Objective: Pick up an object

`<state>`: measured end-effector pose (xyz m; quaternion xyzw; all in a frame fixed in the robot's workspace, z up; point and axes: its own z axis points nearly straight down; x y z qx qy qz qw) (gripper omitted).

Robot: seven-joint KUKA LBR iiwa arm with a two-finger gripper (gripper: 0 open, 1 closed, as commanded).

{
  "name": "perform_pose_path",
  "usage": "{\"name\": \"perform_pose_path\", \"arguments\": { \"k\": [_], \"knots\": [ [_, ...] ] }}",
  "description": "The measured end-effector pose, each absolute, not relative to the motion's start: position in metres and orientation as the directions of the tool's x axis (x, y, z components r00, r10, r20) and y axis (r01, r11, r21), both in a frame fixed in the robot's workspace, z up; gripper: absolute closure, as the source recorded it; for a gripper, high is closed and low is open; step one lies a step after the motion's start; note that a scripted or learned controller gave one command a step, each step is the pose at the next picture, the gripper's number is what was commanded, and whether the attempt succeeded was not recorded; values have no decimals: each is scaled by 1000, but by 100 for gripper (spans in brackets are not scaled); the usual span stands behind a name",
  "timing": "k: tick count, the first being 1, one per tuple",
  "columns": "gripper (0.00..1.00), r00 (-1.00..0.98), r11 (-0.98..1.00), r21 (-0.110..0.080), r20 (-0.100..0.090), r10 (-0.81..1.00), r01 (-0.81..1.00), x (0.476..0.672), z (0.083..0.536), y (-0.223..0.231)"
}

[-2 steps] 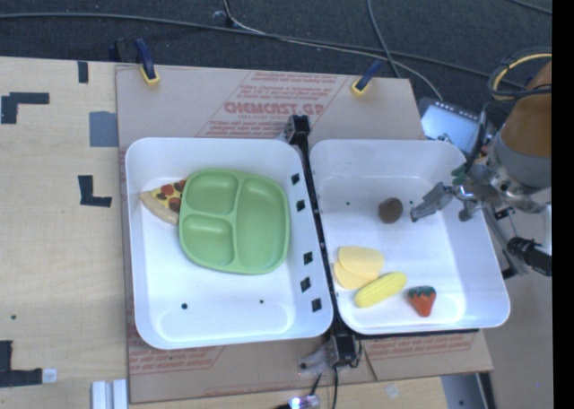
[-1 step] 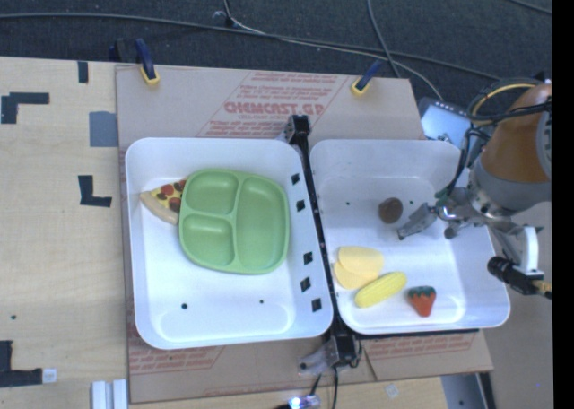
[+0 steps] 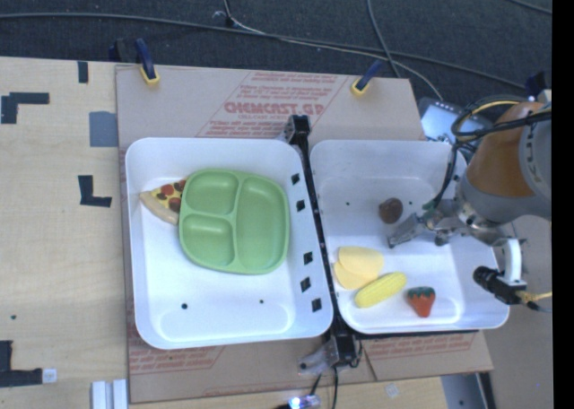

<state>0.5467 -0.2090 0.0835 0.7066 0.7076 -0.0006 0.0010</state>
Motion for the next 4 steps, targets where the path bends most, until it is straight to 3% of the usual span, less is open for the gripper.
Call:
{"name": "perform_pose_path", "arguments": {
  "k": [1,4],
  "knots": [
    [100,-1,1,5,-6,1000,1000,548,97,-210],
    [100,-2,2,5,-2,1000,1000,547,252,-204]
  ]
}}
